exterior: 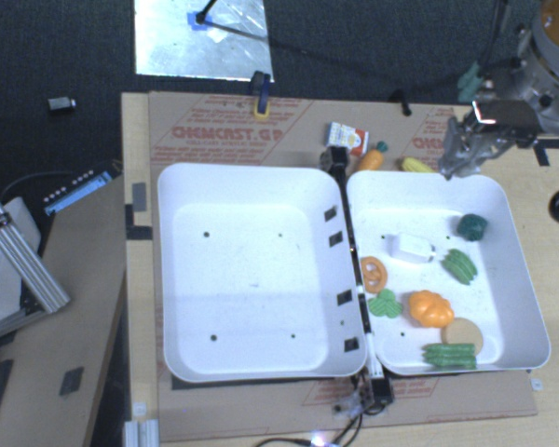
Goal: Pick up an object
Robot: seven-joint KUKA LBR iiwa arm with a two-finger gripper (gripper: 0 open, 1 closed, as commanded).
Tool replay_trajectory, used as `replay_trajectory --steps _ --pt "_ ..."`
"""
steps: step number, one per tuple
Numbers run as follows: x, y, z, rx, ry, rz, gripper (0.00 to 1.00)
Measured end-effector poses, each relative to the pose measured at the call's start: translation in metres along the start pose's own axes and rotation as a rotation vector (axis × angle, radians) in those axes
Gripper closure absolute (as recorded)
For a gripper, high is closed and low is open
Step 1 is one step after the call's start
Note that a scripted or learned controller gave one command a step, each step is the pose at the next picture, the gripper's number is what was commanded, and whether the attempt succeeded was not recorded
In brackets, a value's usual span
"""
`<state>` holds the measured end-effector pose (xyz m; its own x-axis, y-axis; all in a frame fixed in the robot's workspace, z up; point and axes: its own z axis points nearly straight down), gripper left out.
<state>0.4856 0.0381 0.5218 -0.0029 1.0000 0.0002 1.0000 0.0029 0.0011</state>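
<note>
Fingers (456,161): state cannot be told, nothing visibly between them; gripper (458,168) above right bin's (512,250) far rim. Nearest object, dark green ball (472,226), lies in bin, apart, nearer the camera.

Single fixed camera, mounted above the bench, looking down at a slant. Both white bins fit whole in frame: left bin (252,273), right bin (503,250). Far enough off that cardboard underlay (224,128), dark floor and a foil sheet (202,24) show beyond. Arm (545,63) enters from upper right.
</note>
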Motion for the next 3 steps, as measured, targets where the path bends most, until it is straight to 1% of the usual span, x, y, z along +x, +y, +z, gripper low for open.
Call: replay_trajectory --steps 3 --pt "0.029 0.001 0.003 -0.002 0.001 -0.001 1.0"
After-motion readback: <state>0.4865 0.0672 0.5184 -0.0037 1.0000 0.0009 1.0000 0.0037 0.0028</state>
